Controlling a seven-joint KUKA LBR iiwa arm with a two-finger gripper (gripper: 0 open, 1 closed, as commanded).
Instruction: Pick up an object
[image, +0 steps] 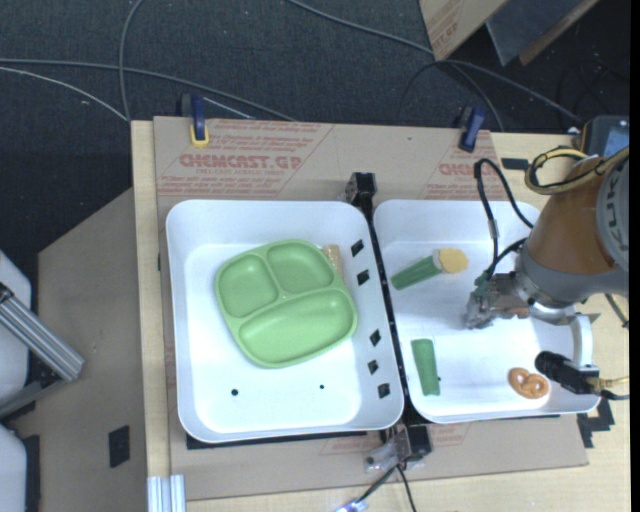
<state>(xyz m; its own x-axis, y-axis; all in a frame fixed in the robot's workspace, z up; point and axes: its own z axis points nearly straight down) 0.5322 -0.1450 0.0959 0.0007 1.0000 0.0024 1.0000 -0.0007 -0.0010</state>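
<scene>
In the right bin (470, 400) lie a green stick with a yellow end (428, 268) near the back, a short green bar (427, 366) at the front left, and a brown pretzel-shaped piece (527, 383) at the front right. My gripper (487, 306) hangs low over the middle of this bin, between the yellow-tipped stick and the pretzel, touching none of them that I can see. The left bin (200, 380) holds a green divided plate (286, 301).
A small tan piece (331, 257) lies by the plate's back right edge. Black clips (362, 186) join the bins along the middle divider. Blue clamps (198, 119) hold the cardboard base at the back. Cables trail from the arm over the right bin's back corner.
</scene>
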